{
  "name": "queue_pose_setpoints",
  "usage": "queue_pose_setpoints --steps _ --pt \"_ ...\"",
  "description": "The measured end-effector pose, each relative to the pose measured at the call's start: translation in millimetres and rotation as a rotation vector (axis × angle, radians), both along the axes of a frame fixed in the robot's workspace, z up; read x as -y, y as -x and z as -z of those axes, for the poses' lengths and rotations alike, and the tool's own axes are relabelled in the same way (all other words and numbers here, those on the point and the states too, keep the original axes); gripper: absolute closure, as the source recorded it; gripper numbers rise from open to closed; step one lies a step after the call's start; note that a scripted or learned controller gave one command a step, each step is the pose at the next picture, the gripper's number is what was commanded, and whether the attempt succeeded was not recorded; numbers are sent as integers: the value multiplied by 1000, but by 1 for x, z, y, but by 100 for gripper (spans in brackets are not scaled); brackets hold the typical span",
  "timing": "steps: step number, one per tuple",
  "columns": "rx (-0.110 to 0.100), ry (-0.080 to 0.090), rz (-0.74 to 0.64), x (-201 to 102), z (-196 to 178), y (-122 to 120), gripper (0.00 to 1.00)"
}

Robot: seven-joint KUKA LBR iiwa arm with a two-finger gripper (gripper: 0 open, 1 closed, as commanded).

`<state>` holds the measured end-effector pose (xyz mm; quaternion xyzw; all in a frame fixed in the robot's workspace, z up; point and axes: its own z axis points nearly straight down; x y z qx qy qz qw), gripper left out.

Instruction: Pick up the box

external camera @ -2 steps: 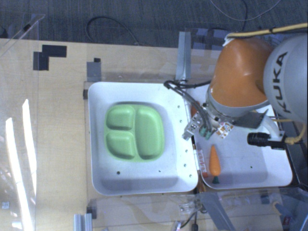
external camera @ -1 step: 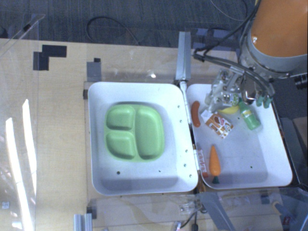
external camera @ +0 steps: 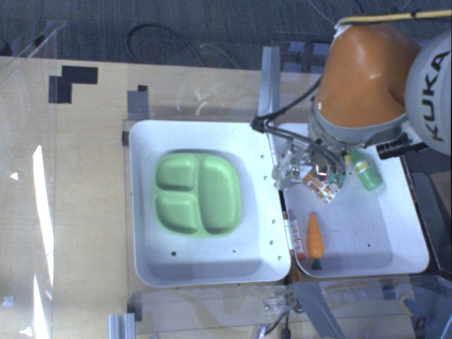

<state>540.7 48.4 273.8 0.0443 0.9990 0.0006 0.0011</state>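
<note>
Hand (external camera: 311,167) state unclear, sat over small orange-and-white printed cardboard box (external camera: 323,183) at right white bin's (external camera: 395,253) far-left; box probably light, crushable, best pinched across flat faces.

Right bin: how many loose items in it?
3 visible: carrot near the front left, green bottle at the back, box beneath the gripper. The arm may hide more.

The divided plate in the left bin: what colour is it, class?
Light green all over, the divided plate lies in the left bin, best seen in the camera view.
</note>
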Motion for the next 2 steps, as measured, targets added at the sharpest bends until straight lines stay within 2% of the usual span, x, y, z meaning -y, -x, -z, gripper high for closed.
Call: queue_pose_setpoints --steps 1,2 --pt "3 1 -420 61 10 3 100" --pt "9 0 -419 59 -1 2 100"
